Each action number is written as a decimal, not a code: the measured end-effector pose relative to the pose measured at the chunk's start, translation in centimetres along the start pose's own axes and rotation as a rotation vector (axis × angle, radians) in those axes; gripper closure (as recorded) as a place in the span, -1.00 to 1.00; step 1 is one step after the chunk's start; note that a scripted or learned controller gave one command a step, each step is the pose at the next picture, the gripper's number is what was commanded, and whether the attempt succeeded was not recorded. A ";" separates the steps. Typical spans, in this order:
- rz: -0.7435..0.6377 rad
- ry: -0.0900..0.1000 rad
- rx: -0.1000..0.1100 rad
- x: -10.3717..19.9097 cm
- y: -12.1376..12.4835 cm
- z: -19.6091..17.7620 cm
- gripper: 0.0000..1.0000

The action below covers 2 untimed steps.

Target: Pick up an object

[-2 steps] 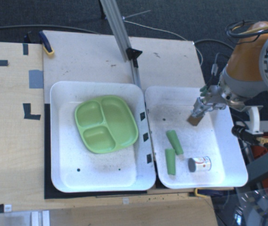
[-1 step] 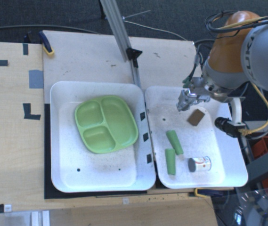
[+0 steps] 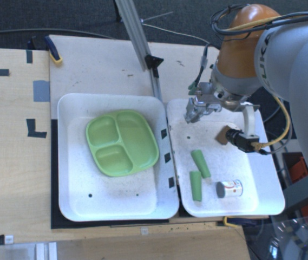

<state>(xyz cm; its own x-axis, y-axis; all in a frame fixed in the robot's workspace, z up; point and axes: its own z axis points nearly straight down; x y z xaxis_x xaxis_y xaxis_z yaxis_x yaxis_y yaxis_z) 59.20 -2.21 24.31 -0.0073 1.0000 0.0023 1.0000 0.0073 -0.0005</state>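
Overhead, camera view, items as seen:

Left bin (image 3: 72, 161): shallow, white, holding one green divided plate (image 3: 122, 142) with three compartments, lying flat and turned at a slant, towards the bin's upper middle.

Right bin (image 3: 262, 191): shallow, white, touching the left bin along its long side. It holds two green cylinders: upper green stick (image 3: 201, 163) and lower green stick (image 3: 196, 186), lying close together near the bin's middle left, almost end to end, both at a slight tilt. Just to their right lies a small white can (image 3: 230, 188) on its side, with a red marking and a dark end cap facing left.

Arm: grey with an orange band, reaching in from the right over the right bin's upper part. Gripper (image 3: 192, 114) hangs over the bin's upper left corner, well apart from the sticks and the can. Nothing shows between its tips; whether it is parted or closed cannot be told at this angle.

Bench: pale wood with grey tape marks at left.
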 end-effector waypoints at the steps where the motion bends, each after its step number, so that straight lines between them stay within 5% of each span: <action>1: 0.001 -0.001 0.000 4.2 1.8 -0.2 1.00; 2: 0.000 0.000 0.000 9.7 3.7 -0.6 1.00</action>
